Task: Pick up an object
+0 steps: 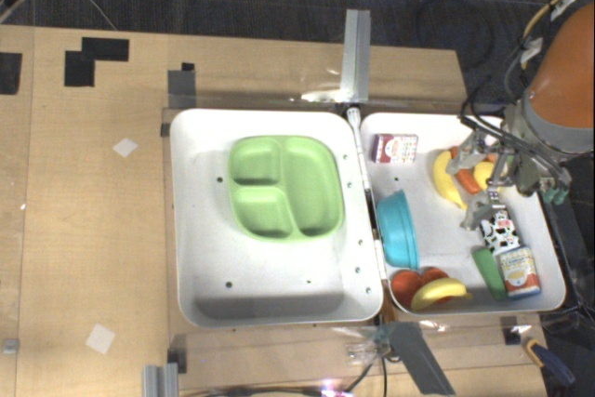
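Treat the clutter in the right bin as the pick zone; no single target is designated. The gripper hangs over that bin's far-right portion, just above a yellow banana and an orange piece that lie touching each other. Whether anything sits between the jaws cannot be determined: cables and wrist hardware overlap the items, so you cannot tell if the jaws are open or closed.

Relative to the right bin, note the following. A small pink-and-white carton rests against the far wall. A blue bowl stands on edge along the left wall, probably propped there by the bin's slope. A red item and a second banana occupy the near left corner. A cow-patterned carton, a green block and an orange-labelled carton crowd the near right corner.

The left bin beside it holds a green divided plate.

The arm is cut off at the frame edge.
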Robot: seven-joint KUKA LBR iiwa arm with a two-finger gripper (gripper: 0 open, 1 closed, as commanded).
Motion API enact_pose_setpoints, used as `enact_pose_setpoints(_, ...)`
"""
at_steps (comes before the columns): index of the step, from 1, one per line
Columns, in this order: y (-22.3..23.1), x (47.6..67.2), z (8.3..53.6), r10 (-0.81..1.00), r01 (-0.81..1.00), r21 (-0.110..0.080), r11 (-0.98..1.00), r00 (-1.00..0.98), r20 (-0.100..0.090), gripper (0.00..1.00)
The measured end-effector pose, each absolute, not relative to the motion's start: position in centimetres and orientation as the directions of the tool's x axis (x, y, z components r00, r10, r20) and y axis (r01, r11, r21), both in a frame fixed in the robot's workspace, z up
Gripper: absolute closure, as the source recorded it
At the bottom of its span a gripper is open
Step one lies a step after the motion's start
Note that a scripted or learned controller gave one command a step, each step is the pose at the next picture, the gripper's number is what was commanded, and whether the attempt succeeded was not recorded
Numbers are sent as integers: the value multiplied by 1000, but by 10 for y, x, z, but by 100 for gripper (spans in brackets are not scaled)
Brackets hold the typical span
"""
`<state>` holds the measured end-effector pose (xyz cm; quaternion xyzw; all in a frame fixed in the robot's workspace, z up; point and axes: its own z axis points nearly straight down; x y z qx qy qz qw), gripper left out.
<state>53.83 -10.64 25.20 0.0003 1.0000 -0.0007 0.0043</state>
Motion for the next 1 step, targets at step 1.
enact_pose_setpoints(1,-114,586,159,-36,-36,1,999,-999,-1,0)
